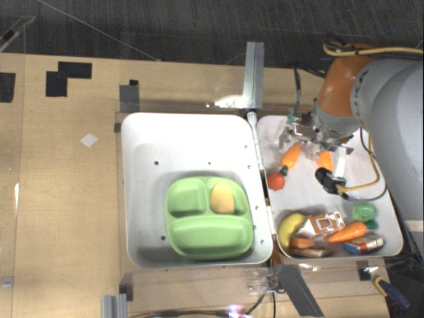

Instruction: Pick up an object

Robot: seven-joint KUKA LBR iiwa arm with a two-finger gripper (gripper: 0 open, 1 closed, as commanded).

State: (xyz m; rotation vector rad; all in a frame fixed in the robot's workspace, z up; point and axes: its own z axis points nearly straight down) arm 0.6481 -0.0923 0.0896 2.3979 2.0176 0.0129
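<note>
Fingers (306,156): state cannot be told; the arm (391,111) reaches down over the right bin (397,234), near a toy carrot (290,156).

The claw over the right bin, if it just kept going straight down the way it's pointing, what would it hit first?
Probably the orange carrot-like piece lying under the claw near the back of the right bin, or else the bin's white floor beside it. Depth is hard to judge from this slanted view.

A pale wooden desk (59,197) carries two shallow white bins touching side by side: the left bin (146,144) and the right bin (381,177). Black patches (66,78) mark the desk's far left part.
</note>
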